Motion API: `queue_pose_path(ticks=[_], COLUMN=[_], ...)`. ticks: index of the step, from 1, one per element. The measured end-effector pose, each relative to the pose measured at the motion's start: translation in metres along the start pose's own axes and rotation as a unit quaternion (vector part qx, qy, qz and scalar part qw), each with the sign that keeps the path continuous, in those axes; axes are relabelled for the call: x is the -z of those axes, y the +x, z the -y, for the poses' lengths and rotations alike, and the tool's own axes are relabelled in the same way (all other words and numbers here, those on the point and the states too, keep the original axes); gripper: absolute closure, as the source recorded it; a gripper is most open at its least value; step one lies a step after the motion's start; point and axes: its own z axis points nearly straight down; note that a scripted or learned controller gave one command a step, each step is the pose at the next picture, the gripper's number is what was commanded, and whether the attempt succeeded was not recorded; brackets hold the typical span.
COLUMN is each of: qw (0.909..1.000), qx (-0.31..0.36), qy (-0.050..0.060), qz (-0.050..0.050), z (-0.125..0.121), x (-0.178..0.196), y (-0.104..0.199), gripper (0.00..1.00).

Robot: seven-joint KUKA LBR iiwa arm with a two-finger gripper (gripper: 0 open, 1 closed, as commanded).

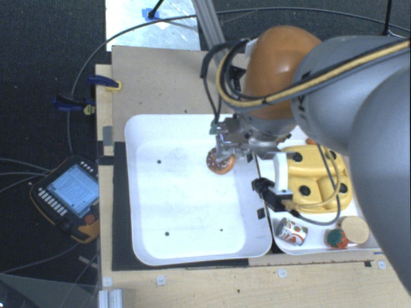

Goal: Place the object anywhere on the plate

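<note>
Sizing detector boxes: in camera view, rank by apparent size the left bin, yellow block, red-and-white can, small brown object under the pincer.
1. left bin
2. yellow block, partly behind the arm
3. red-and-white can and small brown object: alike, unranked.

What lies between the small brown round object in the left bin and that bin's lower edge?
In the camera view, the stretch from the brown object down to the left bin's lower rim is bare white floor, with only two small dark dots.

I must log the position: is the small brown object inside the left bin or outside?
Inside: the small brown object appears over the left bin floor, under the pincer.
</note>
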Motion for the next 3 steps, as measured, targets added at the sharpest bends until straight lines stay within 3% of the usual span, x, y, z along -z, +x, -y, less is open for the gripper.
queue_pose_path(ticks=[1, 2, 3], qw=[1.0000, 1.0000, 1.0000], qx=[0.000, -0.003, -0.003], qy=[-0.001, 0.000, 0.000], qz=[0.000, 0.001, 0.001], z=[0.003, 0.004, 0.003], x=[-0.006, -0.025, -0.024], y=[0.042, 0.046, 0.046], gripper=[1.00, 1.00, 0.00])
